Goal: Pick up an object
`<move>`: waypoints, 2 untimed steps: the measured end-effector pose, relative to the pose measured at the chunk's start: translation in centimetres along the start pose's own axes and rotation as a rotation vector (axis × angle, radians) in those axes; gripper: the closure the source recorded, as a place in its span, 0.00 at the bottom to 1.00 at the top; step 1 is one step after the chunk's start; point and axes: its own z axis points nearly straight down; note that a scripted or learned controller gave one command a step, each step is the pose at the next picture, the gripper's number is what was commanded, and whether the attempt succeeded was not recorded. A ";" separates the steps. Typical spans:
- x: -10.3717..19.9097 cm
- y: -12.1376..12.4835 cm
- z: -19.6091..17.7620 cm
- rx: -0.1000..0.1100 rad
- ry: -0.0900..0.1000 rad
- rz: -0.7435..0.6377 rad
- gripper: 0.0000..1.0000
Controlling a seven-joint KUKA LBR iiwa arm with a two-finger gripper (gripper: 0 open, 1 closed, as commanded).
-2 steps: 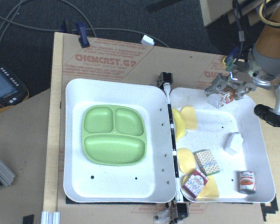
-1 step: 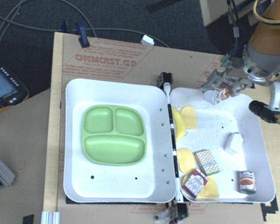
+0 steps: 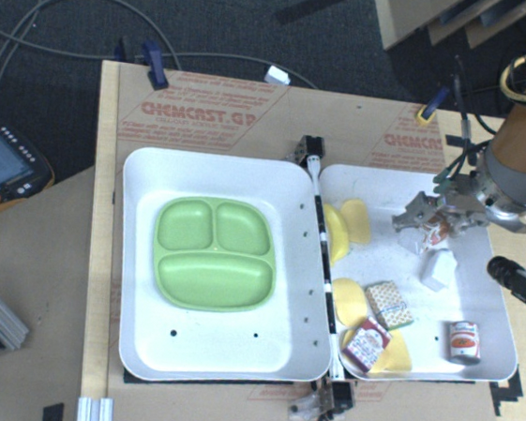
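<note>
A: What is seen nearest the camera?

B: At the right bin's (image 3: 501, 359) six o'clock edge a red packet (image 3: 366, 346) is found, lying on a yellow piece (image 3: 396, 354); a small red can (image 3: 462, 341) is lying at four o'clock. A patterned packet (image 3: 390, 304) is seen just above.

A: And the left bin (image 3: 132, 237)?

B: A green divided plate (image 3: 214, 252) is laid at its centre, probably as a drop-off place.

A: Farther back?

B: The gripper (image 3: 436, 236) is held at one o'clock, with a small red-and-white object (image 3: 437, 235) pinched between its fingers. The object appears to be raised off the floor, which suggests the pick is succeeding.
</note>
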 end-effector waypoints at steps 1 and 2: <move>1.5 5.1 -2.2 -0.003 0.000 -0.002 1.00; 7.4 3.1 -1.0 0.001 0.002 -0.002 1.00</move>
